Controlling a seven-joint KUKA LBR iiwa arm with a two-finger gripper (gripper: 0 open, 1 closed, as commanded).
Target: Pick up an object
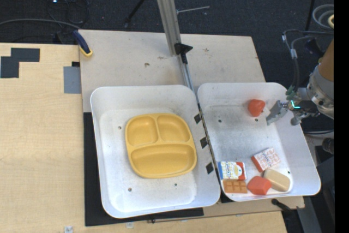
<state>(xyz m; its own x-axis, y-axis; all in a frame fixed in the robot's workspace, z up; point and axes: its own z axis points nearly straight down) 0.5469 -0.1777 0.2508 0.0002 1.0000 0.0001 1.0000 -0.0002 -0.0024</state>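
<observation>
**Gripper at the right bin's edge, red piece closest to hand**

Nearest the camera, along the front wall of the right-hand shallow white bin (305, 174), we see a huddle of small items: a flat milk-carton card with a yellow and red print (232, 170), a brown waffle-like tile (235, 186), a red wedge-shaped block (259, 185), a pale cream bread-like lump (277, 179) and a small red-and-white printed packet (266, 159). They lie touching or just beside each other.

Well apart from them, toward the back of the same bin, sits a small rounded red-orange object (256, 107), alone on bare floor. We judge it the easiest target. The two-finger gripper (279, 110) hangs just to its right, near the bin's right wall, with nothing between its fingers; we cannot tell from this view how far the claw is spread.

To do the step well, we would centre the fingers over the red-orange piece before descending, straddle its widest part, and go low enough to close below its middle. The crowded front corner invites a glancing or double grab, so we would leave it.

Further out, the left-hand white bin (103, 117) holds a yellow three-compartment plastic plate (160, 144), and a slanted aluminium post (168, 13) rises behind the bins.
</observation>
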